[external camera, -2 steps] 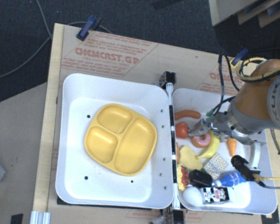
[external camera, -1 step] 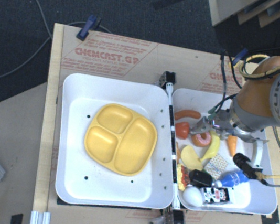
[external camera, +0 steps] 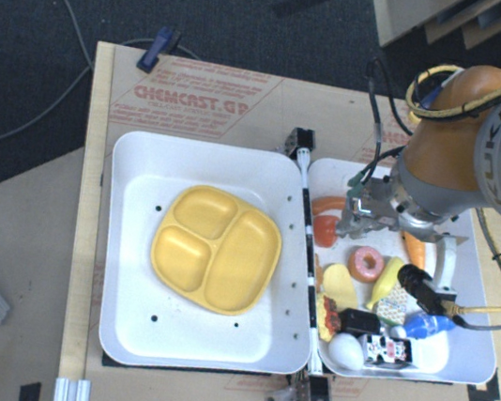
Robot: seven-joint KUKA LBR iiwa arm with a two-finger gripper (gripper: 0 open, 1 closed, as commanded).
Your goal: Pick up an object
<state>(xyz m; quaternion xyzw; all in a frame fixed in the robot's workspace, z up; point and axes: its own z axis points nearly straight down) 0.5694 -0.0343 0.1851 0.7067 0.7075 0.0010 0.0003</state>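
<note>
two white bins [external camera: 128, 250]: one yellow tray [external camera: 216, 249], one pink donut [external camera: 367, 263]; end effector [external camera: 362, 215] grip unclear.

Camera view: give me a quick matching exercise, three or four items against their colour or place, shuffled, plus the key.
Things:
1. divided plate
2. doughnut
3. egg
4. gripper

Descriptions:
A. white, near front edge of right bin
B. yellow, in left bin
C. over back of right bin, by red items
D. pink ring, middle of right bin

Pairs: 1-B, 2-D, 3-A, 4-C
</note>
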